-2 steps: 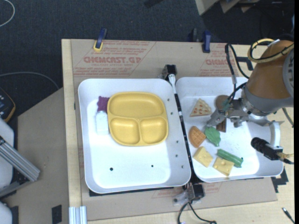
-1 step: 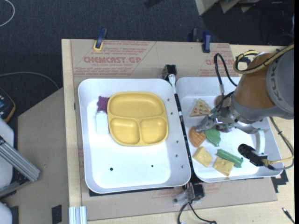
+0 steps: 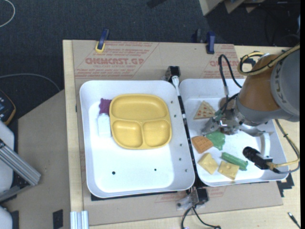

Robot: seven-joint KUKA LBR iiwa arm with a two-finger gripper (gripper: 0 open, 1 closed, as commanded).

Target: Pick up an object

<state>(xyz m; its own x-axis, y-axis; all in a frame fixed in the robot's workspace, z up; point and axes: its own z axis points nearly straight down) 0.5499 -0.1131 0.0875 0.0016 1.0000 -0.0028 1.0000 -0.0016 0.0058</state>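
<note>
Bench (image 3: pixel 143 56) bearing two white bins (image 3: pixel 138 175)

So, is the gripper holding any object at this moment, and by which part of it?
It cannot be told. The gripper is low in the right bin, just above the green toy, but no object shows between its fingers.
</note>
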